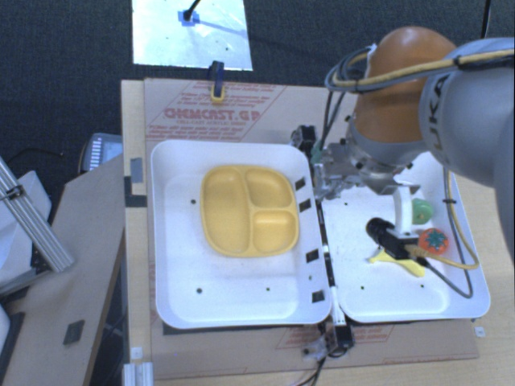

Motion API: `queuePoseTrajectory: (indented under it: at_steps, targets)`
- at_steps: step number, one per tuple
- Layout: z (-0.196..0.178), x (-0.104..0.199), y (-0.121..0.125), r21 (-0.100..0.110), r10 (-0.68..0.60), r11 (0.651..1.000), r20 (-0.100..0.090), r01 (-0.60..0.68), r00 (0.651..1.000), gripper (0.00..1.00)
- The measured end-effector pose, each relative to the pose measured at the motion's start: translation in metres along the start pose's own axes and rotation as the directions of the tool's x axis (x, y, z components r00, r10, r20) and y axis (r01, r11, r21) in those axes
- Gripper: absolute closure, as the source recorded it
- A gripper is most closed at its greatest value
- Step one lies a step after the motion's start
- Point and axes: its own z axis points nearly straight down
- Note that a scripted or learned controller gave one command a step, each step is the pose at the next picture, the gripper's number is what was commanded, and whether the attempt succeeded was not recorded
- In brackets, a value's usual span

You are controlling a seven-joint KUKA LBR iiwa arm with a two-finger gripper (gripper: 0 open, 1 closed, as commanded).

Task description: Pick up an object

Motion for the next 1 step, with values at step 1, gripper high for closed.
queuePoseTrajectory:
  at_steps: [1]
  targets:
    - [0.0028,0.0502,0.0033,-0.002,0.001,1.0,0.0,-0.001,1.0,1.0]
